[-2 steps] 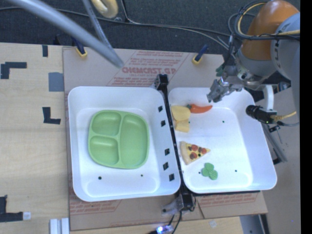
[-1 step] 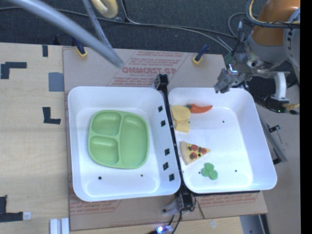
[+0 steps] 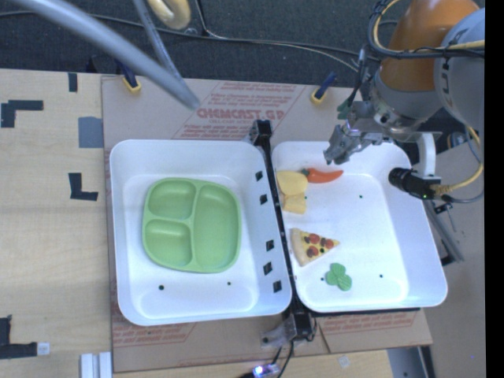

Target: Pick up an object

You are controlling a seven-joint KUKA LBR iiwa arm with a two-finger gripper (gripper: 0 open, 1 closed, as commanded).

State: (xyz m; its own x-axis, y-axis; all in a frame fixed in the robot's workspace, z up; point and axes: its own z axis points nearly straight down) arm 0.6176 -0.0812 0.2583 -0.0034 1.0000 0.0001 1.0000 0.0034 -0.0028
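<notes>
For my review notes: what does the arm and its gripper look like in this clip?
The arm is grey with a rounded orange band above the wrist. Thin cables loop around that section. The gripper below is small, dark grey metal with two fingers. No markings are legible.

A pale wooden worktop carries a sheet of brown cardboard printed with red lettering, at the centre of the frame. Two shallow white bins sit side by side on it, the left bin touching the right bin along a black-clipped seam.
</notes>
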